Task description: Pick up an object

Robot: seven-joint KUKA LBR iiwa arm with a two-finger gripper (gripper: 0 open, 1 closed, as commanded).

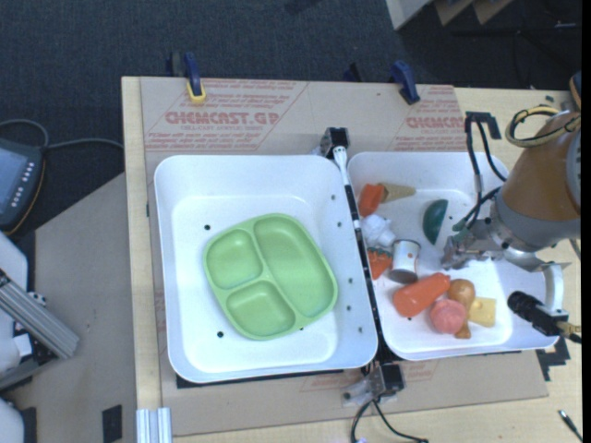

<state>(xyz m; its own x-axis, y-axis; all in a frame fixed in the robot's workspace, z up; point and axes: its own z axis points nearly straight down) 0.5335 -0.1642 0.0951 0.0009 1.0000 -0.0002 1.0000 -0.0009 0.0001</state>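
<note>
- Lower right of the frame: the right bin holds a tight cluster of toy food along its near wall: an orange carrot-like piece, a pink round piece, a brown round piece and a yellow block, all touching or nearly so.
- Risk, as I judge it: a grab into this cluster could catch 2 pieces at once or push 1 against the wall.
- Just above them, the gripper sits low in the bin at centre right; I cannot tell how its jaws stand.
- Beside it lie a silver can and a dark green piece; a sideways sweep could knock either.
- Further up, an orange cone piece lies near the bin's far left corner.
- Centre left: the left bin holds 1 green divided plate, with open floor around it.
</note>
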